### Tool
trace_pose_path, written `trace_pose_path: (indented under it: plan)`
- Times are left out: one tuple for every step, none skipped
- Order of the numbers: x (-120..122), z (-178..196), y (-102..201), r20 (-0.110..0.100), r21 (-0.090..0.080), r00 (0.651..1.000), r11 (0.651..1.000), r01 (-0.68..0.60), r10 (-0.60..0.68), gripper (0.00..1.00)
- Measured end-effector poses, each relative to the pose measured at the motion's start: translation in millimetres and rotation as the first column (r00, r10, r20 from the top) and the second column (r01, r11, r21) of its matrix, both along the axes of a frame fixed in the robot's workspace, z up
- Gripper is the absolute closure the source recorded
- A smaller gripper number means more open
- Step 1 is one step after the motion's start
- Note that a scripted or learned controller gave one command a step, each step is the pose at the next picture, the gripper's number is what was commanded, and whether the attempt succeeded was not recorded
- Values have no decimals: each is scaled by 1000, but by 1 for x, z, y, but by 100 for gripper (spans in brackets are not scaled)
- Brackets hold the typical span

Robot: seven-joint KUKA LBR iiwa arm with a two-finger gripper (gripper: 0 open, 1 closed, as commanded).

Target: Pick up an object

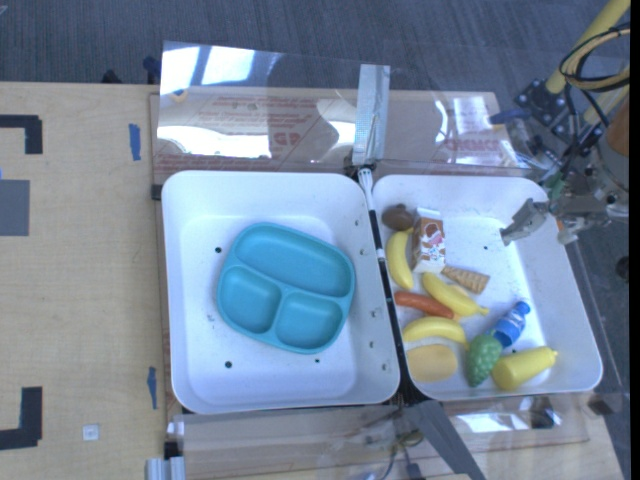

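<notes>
The right bin (560, 298) holds several toy foods: a brown lump (398, 215), a yellow banana (399, 258), a white and red carton (429, 243), a tan wafer (467, 279), an orange carrot (424, 304), two more bananas (452, 294) (434, 329), a yellow bun (432, 361), a green fruit (483, 359), a small blue bottle (511, 324) and a yellow piece (522, 366). My gripper (547, 226) hangs over the bin's upper right part, open, with nothing between its fingers. It is well apart from the pile, up and to the right of the wafer.
The left bin (190, 268) carries a blue divided plate (285, 286). A metal divider (378, 268) runs between the bins. Clear plastic sheets (260, 108) stand behind them. Cables and arm parts (575, 78) crowd the upper right. Wooden bench lies to the left.
</notes>
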State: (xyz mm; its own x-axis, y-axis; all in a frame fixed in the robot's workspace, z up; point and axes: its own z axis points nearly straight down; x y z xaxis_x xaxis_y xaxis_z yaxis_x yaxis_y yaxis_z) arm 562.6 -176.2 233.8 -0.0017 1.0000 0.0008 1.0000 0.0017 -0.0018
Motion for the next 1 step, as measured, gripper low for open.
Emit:
trace_pose_path:
  plan:
    - [29,-118,68,31,-1,997,997,71,-71,0]
